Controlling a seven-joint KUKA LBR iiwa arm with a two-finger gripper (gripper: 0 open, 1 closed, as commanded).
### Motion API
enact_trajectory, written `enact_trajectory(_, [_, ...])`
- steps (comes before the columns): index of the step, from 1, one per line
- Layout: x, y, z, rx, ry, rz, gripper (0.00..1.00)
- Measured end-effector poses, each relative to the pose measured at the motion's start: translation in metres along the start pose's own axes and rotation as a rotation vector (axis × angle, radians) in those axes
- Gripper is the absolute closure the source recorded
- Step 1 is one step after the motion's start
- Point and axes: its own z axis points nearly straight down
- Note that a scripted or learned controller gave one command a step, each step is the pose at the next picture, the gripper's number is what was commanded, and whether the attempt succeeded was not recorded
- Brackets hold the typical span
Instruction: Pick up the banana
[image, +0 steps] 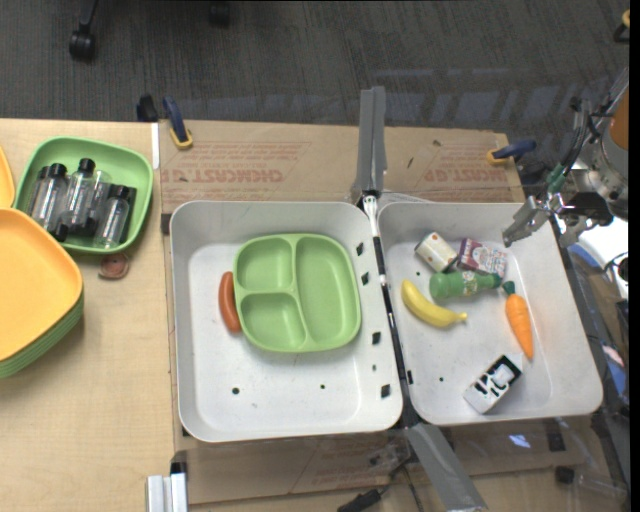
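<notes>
Banana (432, 305) lies just beside the green bottle (463, 285), touching it; the hand (537, 213) hangs beyond that bottle, whether spread or pressed together I cannot tell.

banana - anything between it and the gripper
Yes. The green bottle lies against the banana's far side, with a pink carton beyond it, both on the line from the gripper at the bin's upper right.

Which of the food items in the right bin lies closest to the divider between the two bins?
The yellow banana, its tip nearest the central divider; the orange carrot and green bottle lie farther right.
</notes>
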Motion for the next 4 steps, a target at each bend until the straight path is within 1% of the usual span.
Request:
enact_trajectory(1, [0.036, -0.05, 0.143, 0.0, 0.001, -0.051, 0.0])
enact_trajectory(2, [0.035, -0.05, 0.135, 0.0, 0.0, -0.047, 1.0])
enact_trajectory(3, [0.049, -0.095, 0.178, 0.0, 0.001, -0.228, 1.0])
enact_trajectory(4, [-0.016, -0.094, 0.046, -0.002, -0.002, 0.064, 1.0])
